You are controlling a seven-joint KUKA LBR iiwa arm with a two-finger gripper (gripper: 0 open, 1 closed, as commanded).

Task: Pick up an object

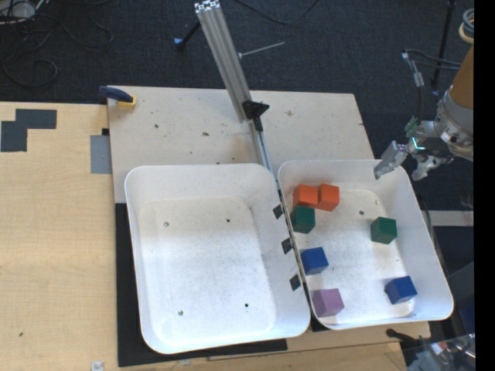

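The hand [406,161] hovers with fingers spread and holding nothing, above the right bin's [433,273] far corner, away from the cubes.

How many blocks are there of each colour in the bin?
Orange: 2
Green: 2
Blue: 2
Purple: 1
Total: 7 blocks, all in the right bin.

Smooth white plastic bins [203,327], pale wood-grain bench [54,230], ribbed bare-metal rail [224,52], matt blocks [317,196].
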